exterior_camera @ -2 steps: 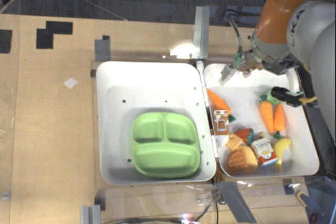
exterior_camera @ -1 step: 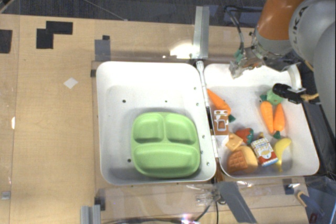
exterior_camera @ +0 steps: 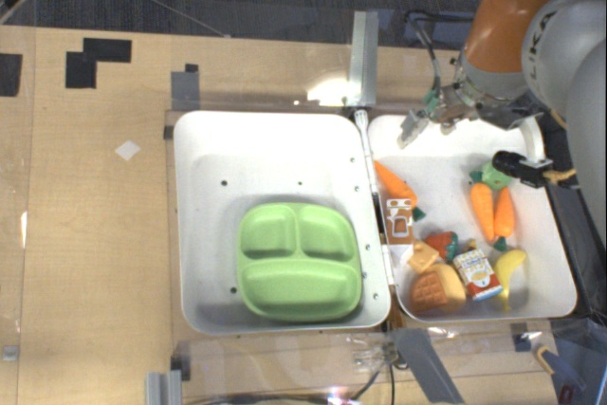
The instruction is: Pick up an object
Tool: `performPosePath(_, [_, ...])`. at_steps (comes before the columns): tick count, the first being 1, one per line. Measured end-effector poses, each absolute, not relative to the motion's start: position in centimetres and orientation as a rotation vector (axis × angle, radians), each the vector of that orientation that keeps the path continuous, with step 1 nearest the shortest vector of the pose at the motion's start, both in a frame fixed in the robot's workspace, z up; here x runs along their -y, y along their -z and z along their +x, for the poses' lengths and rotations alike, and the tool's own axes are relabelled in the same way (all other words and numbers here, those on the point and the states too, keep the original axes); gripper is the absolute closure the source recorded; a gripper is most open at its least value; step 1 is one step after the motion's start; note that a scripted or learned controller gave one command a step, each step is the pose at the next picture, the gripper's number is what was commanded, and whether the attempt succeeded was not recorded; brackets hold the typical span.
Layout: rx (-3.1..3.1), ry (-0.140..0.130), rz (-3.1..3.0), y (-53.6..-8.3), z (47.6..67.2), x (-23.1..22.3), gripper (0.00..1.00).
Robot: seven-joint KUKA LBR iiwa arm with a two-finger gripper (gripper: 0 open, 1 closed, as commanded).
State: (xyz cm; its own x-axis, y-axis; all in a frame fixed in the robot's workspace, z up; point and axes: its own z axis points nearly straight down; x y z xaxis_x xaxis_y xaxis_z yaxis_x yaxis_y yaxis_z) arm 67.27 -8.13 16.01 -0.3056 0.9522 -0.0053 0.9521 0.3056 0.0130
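1. Toy food is what the task is after, and it lies heaped in the right bin (exterior_camera: 432, 168), toward that bin's near half. The end effector (exterior_camera: 414, 128) hangs over the far left corner of the same bin, above bare white floor, with nothing visibly held; how far apart it stands I cannot tell.
2. Nearest to it is an orange carrot-like piece (exterior_camera: 395, 182) against the divider between the bins, with a small brown-and-white carton (exterior_camera: 399, 223) just below it.
3. Farther out, two carrots (exterior_camera: 493, 210) with green tops lie side by side near the right wall. At the near edge a bread-coloured piece (exterior_camera: 434, 289), a small printed box (exterior_camera: 477, 274) and a banana (exterior_camera: 511, 266) crowd together, touching.
4. The lone carrot-like piece looks the best target in my judgement: it lies apart from the pile. Descend straight over its middle and close across its narrow width, keeping clear of the divider wall.
5. The crowded items risk a glancing or double grasp.
6. The left bin (exterior_camera: 204, 161) holds a green divided plate (exterior_camera: 299, 261); both bins sit on the wooden counter (exterior_camera: 85, 232).
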Motion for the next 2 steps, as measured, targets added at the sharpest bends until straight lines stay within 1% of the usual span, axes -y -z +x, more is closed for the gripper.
performPosePath(1, [-2.628,-0.006,1.710,-18.7,65.9,7.0,0.00])
performPosePath(2, [-2.717,-0.004,1.566,-13.4,67.0,9.0,0.00])
